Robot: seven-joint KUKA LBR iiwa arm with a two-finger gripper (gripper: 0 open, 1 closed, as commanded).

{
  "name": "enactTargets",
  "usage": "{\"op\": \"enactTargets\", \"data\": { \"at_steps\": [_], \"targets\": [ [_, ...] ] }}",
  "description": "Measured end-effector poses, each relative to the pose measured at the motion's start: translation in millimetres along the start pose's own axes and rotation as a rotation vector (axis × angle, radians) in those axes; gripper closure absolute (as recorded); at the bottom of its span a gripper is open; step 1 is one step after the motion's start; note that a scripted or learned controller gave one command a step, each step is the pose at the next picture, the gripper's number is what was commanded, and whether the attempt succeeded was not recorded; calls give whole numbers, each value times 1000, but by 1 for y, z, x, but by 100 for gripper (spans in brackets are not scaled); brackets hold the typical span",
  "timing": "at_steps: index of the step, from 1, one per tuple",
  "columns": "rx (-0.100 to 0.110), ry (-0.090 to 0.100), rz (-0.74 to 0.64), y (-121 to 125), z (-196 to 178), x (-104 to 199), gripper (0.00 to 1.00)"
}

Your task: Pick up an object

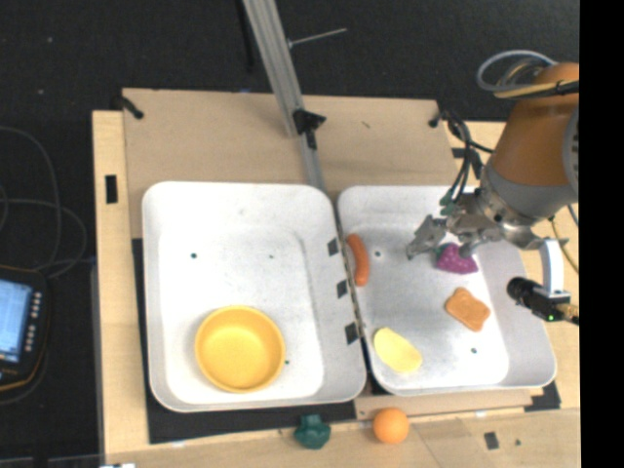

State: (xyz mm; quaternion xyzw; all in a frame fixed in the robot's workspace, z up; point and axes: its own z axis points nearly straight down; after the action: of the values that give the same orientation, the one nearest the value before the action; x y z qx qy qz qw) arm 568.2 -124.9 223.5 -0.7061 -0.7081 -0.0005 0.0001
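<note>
In the right bin lie a purple object, an orange block, a pale yellow piece and an orange-red sausage-shaped thing against the left wall. My gripper hangs over the right bin, just above and to the left of the purple object, with its fingers spread apart. Nothing sits between the fingers. The purple object is partly covered by the gripper.
The left bin holds a yellow bowl near its front. An orange ball and a small green object rest on the bench in front of the bins. A slanted metal pole rises behind the bins.
</note>
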Motion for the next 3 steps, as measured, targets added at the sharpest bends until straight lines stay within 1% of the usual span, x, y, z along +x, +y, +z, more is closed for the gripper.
{"op": "enactTargets", "data": {
  "at_steps": [1, 2, 3],
  "targets": [
    [-1, 0, 1, 0, 0, 0, 0],
    [5, -2, 3, 2, 63, 0, 0],
    [5, -3, 4, 2, 110, -10, 0]
  ]
}}
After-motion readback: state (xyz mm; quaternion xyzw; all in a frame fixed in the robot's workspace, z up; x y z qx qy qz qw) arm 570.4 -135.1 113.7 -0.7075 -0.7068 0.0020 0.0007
